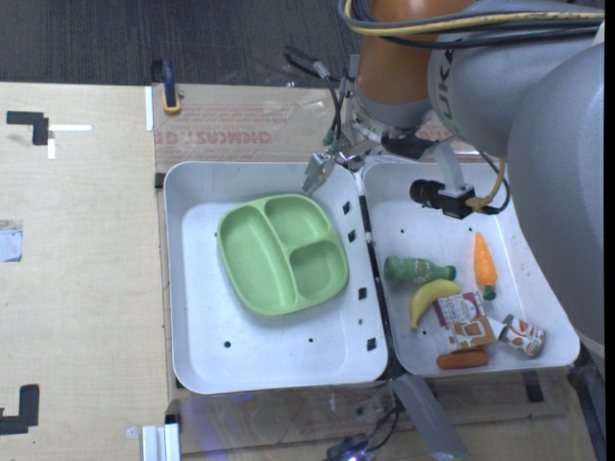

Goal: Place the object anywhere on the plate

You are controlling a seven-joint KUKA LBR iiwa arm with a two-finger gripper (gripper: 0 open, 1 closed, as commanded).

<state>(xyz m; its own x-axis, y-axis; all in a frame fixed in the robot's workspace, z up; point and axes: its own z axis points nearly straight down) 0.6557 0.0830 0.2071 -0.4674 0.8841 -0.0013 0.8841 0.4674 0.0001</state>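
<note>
A light green plate (282, 252) with three compartments lies in the left bin (197, 339), with nothing on it. In the right bin (423, 229) lie a green bottle (419, 270), a yellow banana (429, 299), an orange carrot (485, 260), a red and white carton (465, 320), a red sausage (461, 359) and a small orange and white pack (524, 335). My gripper (336, 165) hangs over the far end of the wall between the two bins, just beyond the plate's far right edge. It is open, with nothing between its fingers.
The arm's grey body covers the upper right and overhangs the right bin's far side. A black fitting (434, 195) on a cable hangs over that bin. A pale wooden bench top (77, 257) lies left of the bins.
</note>
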